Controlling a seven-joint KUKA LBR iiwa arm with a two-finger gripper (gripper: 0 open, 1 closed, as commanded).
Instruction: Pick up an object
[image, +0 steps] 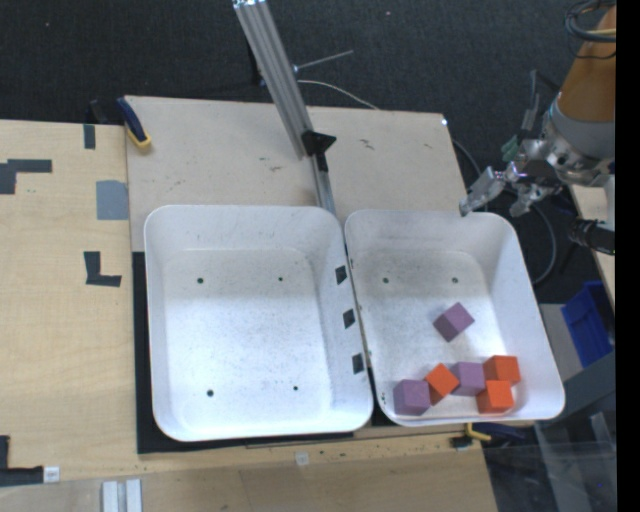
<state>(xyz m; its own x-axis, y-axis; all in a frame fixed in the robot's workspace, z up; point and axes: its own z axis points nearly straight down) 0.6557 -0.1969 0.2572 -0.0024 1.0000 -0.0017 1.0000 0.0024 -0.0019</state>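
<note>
Six blocks lie in the right bin (520, 262), all toward its near end. Three are purple: a lone purple block (454, 321) sits apart near the middle of the floor, a second purple block (411, 396) rests against the near wall, and a third purple block (470, 377) sits in the cluster. Three are orange: one orange block (441, 381) lies between the second and third purple blocks, touching or just beside both; another orange block (502, 369) and the last orange block (496, 397) crowd the near right corner, tight against each other and the third purple block.

Obstruction: the cluster pieces stand close to one another and to the bin wall. The lone purple block has open floor on every side.

Surroundings: the left bin (160, 240) adjoins the right bin along a shared edge. A slanted metal pole (284, 82) crosses the bench (220, 150) above the bins. A blue-and-yellow clamp (134, 123) lies at the bench's far left corner.

My gripper (496, 194) hangs outside the right bin, just beyond its far right corner, well apart from every block. The lone purple block is the nearest to it; the cluster lies farther, at the opposite end of the bin. My fingers are spread and hold nothing.
</note>
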